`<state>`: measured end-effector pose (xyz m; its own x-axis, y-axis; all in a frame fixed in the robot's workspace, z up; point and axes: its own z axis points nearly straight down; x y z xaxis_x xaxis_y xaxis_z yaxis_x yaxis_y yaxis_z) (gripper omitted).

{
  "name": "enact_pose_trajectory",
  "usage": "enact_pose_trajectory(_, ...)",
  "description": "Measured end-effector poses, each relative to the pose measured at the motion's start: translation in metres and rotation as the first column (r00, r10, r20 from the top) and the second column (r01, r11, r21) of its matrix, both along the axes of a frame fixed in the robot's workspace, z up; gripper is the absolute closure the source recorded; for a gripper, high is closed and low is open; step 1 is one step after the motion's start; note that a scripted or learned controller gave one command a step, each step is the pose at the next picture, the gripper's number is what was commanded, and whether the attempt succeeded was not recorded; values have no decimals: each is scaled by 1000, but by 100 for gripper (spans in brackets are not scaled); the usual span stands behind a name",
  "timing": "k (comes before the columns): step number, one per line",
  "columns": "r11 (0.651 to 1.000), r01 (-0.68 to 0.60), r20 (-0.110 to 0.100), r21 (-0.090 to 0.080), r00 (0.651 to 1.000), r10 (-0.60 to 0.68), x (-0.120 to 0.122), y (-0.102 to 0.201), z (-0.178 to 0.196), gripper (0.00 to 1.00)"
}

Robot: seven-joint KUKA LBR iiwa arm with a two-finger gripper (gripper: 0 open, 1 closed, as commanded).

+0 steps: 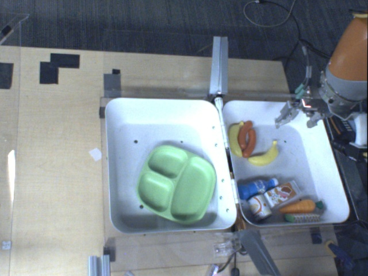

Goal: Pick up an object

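We see the gripper (299,115) poised over the upper right corner of the right bin (339,188), its two fingers spread apart with nothing between them and touching none of the objects below. One fingertip sits near the bin's back wall, the other toward the right rim. The arm (351,56) enters from the right, its orange band cut off by the frame's edge.

In the right bin we find a banana (263,157) curving along the left side, with a red sausage (247,138) lying on its upper part. Lower down lie a blue bottle (257,187), a small carton (276,197) just beside it, and a carrot (302,206) near the front wall. We cannot read the carton's print. The gripper stands well apart from these three.

The left bin (123,131) holds a green divided tray (177,183), tilted against the floor.
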<state>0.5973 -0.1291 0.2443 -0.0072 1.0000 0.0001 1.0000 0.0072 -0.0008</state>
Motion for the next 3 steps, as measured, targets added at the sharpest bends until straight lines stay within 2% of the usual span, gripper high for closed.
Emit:
enact_pose_trajectory(1, 999, -47, 1, 0, 999, 47, 12, 29, -150, 0)
enact_pose_trajectory(2, 999, -48, 1, 1, 999, 48, 13, 29, -141, 100)
enact_pose_trajectory(3, 1000, -11, 2, 0, 1000, 11, 31, 90, -31, 100)
